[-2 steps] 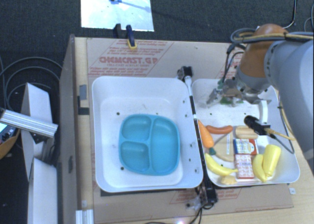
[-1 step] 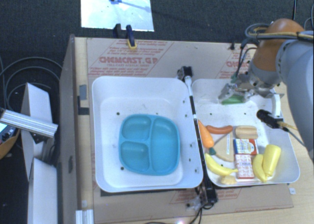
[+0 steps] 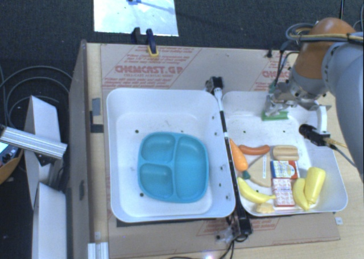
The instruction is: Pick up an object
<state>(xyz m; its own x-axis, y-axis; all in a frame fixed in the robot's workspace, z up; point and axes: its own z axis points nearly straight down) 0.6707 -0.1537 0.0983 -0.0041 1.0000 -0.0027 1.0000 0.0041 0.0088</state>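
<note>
Along the near edge of the right bin (image 3: 340, 202) lie a banana (image 3: 252, 192), a yellow pepper-like piece (image 3: 314, 184) and another yellow piece (image 3: 300, 195) beside it, with two small red-and-white cartons (image 3: 282, 179) between them. Just beyond, toward the bin's middle, sit a carrot (image 3: 238, 156) against the left wall, a sausage (image 3: 255, 150) and a bread roll (image 3: 285, 152). In the left bin (image 3: 122, 138), a blue divided plate (image 3: 173, 166) rests near its middle. At the far edge of the right bin the gripper (image 3: 277, 107) hangs low over a small green block (image 3: 275, 115), which shows right under its tip. Whether it grips the block cannot be told. Behind it rises the grey arm (image 3: 341, 65) with its orange band (image 3: 318, 47).
</note>
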